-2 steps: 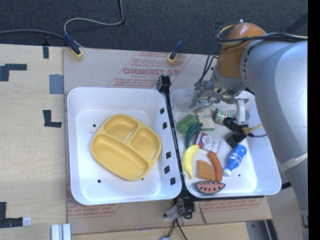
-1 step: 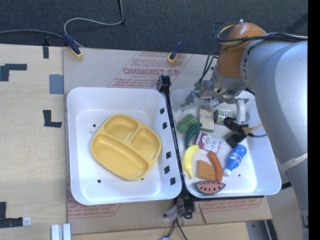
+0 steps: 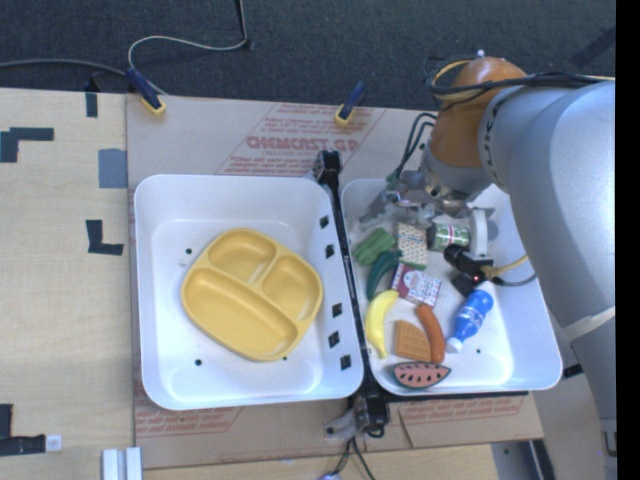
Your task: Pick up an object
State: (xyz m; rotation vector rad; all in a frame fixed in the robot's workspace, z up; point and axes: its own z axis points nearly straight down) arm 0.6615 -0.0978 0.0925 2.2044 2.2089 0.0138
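Note:
My gripper (image 3: 405,206) hangs over the back of the right bin (image 3: 520,363), below the arm's orange band. Right under it lie a patterned packet (image 3: 412,240) and a small can (image 3: 450,235). Green toy vegetables (image 3: 376,244) lie just left of the packet. Further forward are a pink-edged packet (image 3: 420,286), a yellow banana (image 3: 378,320), a waffle piece (image 3: 410,340), a sausage (image 3: 432,330), a blue bottle (image 3: 470,316) and a watermelon slice (image 3: 420,374). The wrist hides whatever is directly beneath it.
The left bin (image 3: 160,268) holds a yellow divided plate (image 3: 255,293). A black divider (image 3: 338,268) runs between the bins. The arm's grey bulk (image 3: 560,188) covers the right bin's right side. Cables and clamps (image 3: 148,96) lie on the bench behind.

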